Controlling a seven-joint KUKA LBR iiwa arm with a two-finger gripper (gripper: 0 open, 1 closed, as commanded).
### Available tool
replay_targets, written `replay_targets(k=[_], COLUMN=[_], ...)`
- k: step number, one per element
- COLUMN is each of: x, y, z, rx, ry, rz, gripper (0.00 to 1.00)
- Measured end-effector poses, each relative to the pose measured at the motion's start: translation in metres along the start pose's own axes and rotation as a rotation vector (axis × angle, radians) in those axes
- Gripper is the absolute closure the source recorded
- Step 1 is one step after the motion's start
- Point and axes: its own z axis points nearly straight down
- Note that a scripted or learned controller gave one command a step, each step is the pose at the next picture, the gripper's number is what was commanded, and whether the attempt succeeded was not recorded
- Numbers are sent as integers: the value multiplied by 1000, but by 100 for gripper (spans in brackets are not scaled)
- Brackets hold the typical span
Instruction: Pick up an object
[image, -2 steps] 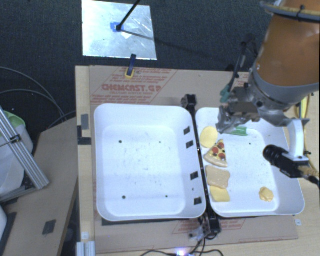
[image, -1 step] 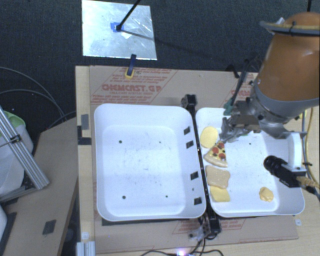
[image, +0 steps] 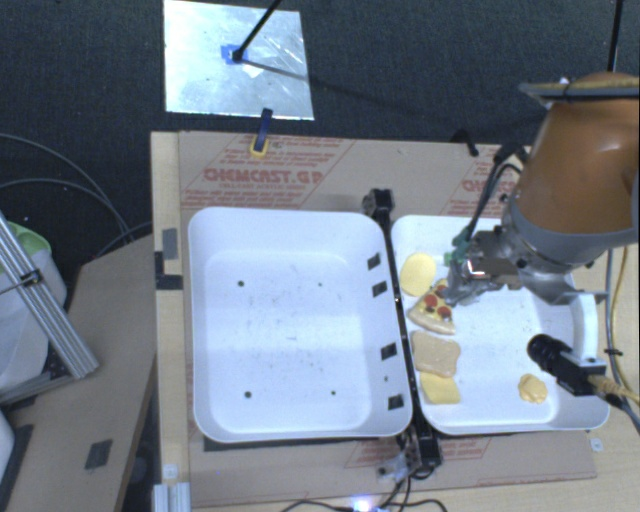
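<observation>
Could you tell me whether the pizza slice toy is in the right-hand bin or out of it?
In. The triangular pizza slice toy lies flat on the floor of the right-hand white bin, near its left wall, just below the tool.

You see a foil sheet (image: 240, 60) above the brown board (image: 300, 170), aluminium rails (image: 40, 310) at left.

Both white bins (image: 290, 225) under me look like smooth, faintly glossy plastic. The desk (image: 330, 165) beneath is matt brown printed cardboard. My orange band (image: 580, 150) shines like polished plastic.
</observation>
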Motion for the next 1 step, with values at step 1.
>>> replay_targets(k=[1], x=[54], y=[0], z=[-67], rx=[-11], ry=[4], rz=[-12], gripper=[100])
